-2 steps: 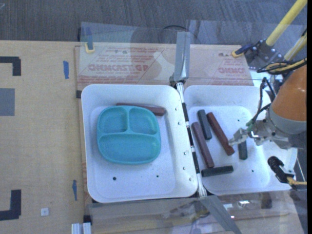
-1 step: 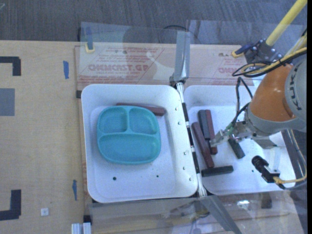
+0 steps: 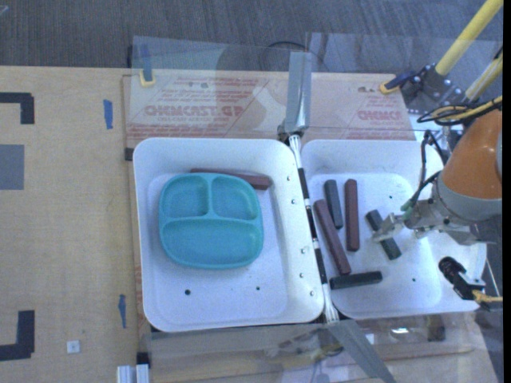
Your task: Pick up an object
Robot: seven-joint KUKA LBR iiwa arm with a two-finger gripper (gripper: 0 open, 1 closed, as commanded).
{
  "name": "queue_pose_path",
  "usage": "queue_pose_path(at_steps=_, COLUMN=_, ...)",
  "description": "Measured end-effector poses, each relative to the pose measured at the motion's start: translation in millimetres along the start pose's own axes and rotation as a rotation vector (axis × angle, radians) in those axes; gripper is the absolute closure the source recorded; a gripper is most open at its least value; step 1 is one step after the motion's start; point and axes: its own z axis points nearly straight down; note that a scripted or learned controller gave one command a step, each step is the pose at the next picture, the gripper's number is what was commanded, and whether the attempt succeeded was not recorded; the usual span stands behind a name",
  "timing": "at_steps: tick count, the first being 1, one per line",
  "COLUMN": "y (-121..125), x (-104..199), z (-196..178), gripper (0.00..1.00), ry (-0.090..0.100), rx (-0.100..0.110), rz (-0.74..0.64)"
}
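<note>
On the left, the left bin (image 3: 148,238) is seen to hold a teal divided plate (image 3: 211,219), laid flat. A brown stick (image 3: 239,177) lies along the plate's far rim, partly hidden behind it.

Across the divider, several sticks are scattered in the right bin (image 3: 399,298). A long brown stick (image 3: 331,236) is laid at a slant near the bin's left wall. A short grey stick (image 3: 332,203) lies just beside its upper end, and an upright brown stick (image 3: 351,215) is placed to the right of that. A black stick (image 3: 356,278) lies crosswise near the lower end of the long brown one.

Further right, two small dark grey blocks are found: one (image 3: 373,219) just left of the gripper and another (image 3: 390,248) just below it. The gripper (image 3: 390,224) is lowered between these blocks; whether its fingers are spread or pressed together cannot be told, and no piece is clearly seen between them. The arm (image 3: 475,174), with its orange band, is extended in from the right edge.
</note>
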Motion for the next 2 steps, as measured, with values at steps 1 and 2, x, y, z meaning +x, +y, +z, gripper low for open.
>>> queue_pose_path(at_steps=1, y=1, x=0, z=-10, gripper=1.00, ry=0.001, rx=-0.003, rz=0.002)
queue_pose_path(at_steps=2, y=-8, x=45, z=-112, gripper=1.00, ry=0.004, rx=0.008, rz=-0.094)
